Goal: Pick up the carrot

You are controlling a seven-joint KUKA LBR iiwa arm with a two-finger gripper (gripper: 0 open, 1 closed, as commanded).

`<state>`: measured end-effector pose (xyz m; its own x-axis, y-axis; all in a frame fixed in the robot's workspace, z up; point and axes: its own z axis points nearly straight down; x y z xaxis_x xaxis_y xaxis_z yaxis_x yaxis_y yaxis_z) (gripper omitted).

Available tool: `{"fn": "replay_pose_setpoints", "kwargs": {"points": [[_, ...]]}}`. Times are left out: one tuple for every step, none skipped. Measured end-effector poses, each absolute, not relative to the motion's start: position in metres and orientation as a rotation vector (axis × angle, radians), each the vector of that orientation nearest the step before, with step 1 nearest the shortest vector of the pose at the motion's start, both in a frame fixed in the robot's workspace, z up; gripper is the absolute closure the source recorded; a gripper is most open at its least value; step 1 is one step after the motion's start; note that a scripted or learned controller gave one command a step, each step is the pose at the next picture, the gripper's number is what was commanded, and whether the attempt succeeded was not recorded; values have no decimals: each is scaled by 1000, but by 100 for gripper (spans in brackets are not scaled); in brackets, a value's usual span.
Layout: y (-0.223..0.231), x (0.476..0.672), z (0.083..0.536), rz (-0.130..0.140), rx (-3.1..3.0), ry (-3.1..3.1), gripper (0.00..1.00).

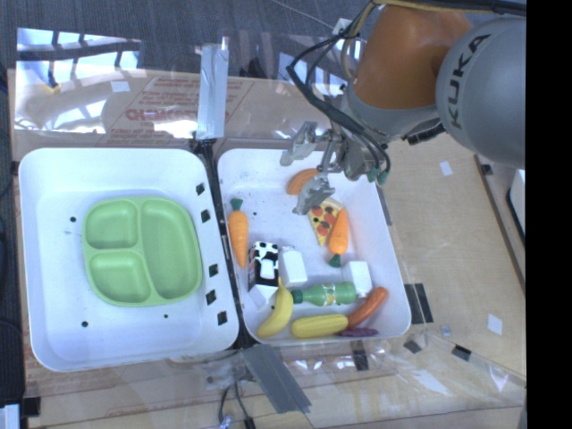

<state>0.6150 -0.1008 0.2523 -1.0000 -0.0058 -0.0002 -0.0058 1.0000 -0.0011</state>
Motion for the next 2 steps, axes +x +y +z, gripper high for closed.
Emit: {"fn": "replay_pose_setpoints", "kwargs": {"points": [[-149,593,159,2,-238,3137,0],[-194,556,100,1,97,3142,0]]}}
